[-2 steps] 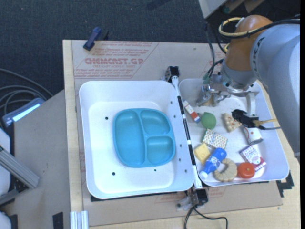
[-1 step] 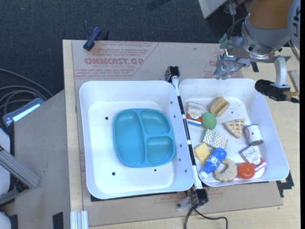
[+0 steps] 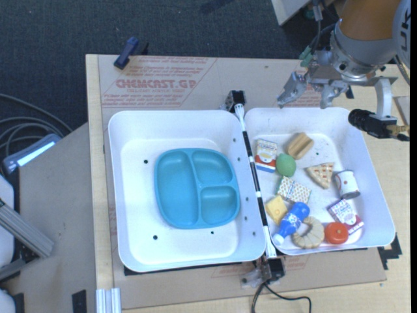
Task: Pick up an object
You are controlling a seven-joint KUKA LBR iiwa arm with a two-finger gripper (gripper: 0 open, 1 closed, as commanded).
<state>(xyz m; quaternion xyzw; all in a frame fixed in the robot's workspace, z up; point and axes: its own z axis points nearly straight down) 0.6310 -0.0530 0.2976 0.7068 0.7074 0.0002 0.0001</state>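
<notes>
Camera view. The gripper [image 3: 311, 91] hangs above the far rim of the right bin [image 3: 376, 175], at the upper right, below the arm's orange band. Its jaws stand apart, wide, with nothing between them.

The right bin holds all the loose objects, none touched by the jaws. Toward the far side lie a small red-and-white packet [image 3: 266, 150], a tan bread-like block [image 3: 300, 145] and a green ball [image 3: 285, 165], the ball just beside the packet. A pizza-slice wedge [image 3: 320, 174] and a small silver can [image 3: 348, 185] lie to the right. Lower down are a checkered packet [image 3: 294, 190], a yellow block [image 3: 276, 208], a blue-and-white bottle [image 3: 291, 220], a pale ring-shaped biscuit [image 3: 309, 233], an orange-red round piece [image 3: 336, 233] and a purple-and-white carton [image 3: 344, 212], closely clustered.

The left bin [image 3: 127, 175] holds a blue divided tray [image 3: 197, 188], lying flat at its centre.

Both bins rest on the table [image 3: 98, 109], on a cardboard sheet [image 3: 163, 77]. A dark blue clip [image 3: 126, 52] lies at the sheet's far left corner.
</notes>
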